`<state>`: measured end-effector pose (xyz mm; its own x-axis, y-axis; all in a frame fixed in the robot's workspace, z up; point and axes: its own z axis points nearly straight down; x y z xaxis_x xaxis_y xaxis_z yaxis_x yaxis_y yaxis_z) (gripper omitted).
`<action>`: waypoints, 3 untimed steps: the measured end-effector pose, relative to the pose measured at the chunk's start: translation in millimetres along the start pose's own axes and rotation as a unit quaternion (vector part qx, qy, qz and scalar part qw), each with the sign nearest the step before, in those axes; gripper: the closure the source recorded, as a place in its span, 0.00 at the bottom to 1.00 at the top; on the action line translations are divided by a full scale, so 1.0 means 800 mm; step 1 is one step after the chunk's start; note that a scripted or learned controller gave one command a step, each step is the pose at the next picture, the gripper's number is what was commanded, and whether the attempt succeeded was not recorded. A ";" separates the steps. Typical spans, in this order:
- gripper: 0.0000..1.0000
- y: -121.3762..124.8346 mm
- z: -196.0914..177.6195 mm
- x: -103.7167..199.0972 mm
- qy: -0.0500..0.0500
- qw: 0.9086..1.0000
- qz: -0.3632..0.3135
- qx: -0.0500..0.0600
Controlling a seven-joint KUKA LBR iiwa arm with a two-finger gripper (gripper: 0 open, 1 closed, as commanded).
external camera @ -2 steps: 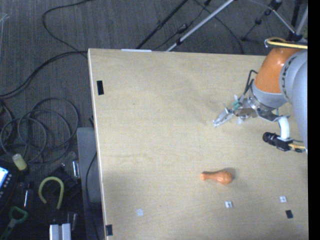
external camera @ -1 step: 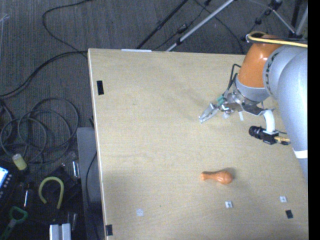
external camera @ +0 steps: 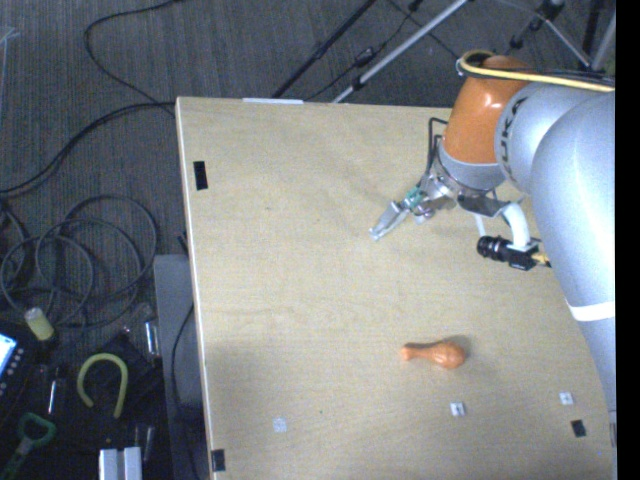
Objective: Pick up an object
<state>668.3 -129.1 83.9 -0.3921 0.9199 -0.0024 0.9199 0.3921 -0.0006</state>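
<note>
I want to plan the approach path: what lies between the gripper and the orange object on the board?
Nothing: in the camera view, the stretch between the gripper and the orange object is bare tan board.

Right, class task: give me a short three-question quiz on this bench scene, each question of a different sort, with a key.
1. True or false: the orange object lies between the fingers of the gripper.
2. Multiple choice: in the camera view, the orange object sits (A) above the gripper, (B) below the gripper, nearer the bottom edge, (C) off the bench on the floor.
3. Fill the gap: the band above the arm's wrist is coloured ____.

Key: 1 false, the object lies apart from the gripper on the bench. 2 B. 3 orange.
</note>
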 end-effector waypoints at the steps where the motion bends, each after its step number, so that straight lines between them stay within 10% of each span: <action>1: 1.00 0.000 -0.012 0.000 -0.001 1.000 0.000 0.000; 2: 0.00 0.000 -0.012 0.000 -0.001 1.000 0.000 0.000; 3: 0.00 -0.001 -0.072 0.002 0.001 0.992 0.123 0.000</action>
<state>667.1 -127.4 141.2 -0.1565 0.9877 -0.0013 0.9877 0.1565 -0.0006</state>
